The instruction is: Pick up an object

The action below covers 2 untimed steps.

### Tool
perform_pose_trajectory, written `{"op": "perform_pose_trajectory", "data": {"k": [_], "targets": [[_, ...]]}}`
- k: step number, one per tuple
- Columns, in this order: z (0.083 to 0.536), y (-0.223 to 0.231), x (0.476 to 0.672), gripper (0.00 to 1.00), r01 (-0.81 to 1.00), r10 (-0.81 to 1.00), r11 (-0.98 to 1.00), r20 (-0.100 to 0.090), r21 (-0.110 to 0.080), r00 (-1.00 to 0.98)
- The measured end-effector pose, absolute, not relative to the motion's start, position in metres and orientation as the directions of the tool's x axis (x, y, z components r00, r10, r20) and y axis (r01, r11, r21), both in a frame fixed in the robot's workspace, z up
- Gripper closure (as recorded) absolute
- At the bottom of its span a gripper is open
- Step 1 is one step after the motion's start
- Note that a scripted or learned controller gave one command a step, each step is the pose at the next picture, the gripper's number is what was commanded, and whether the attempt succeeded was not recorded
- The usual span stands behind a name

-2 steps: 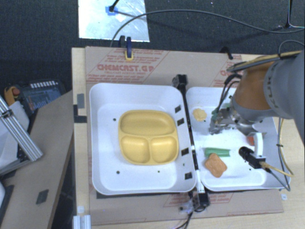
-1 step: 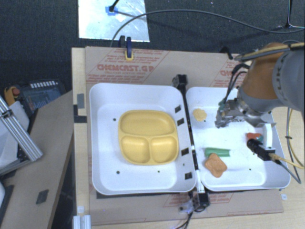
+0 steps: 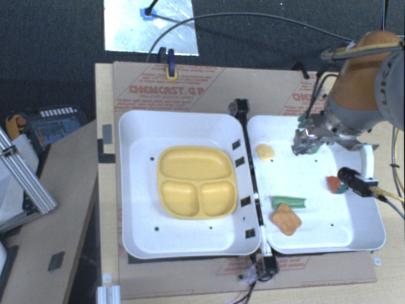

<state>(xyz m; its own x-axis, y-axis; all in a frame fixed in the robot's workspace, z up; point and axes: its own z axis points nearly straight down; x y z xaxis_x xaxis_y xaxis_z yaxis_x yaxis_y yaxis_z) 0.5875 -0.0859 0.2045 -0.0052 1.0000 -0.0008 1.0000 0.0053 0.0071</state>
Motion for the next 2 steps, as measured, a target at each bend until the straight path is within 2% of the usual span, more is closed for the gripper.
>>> {"op": "perform_pose_trajectory", "data": {"k": [1, 2], "targets": [[0.267, -0.092, 0.584, 1.00, 1.000, 1.000, 0.005, -0.001, 0.009, -0.005], [0.291, -0.092, 0.586, 1.00, 1.000, 1.000, 0.005, -0.001, 0.005, -0.005]]}}
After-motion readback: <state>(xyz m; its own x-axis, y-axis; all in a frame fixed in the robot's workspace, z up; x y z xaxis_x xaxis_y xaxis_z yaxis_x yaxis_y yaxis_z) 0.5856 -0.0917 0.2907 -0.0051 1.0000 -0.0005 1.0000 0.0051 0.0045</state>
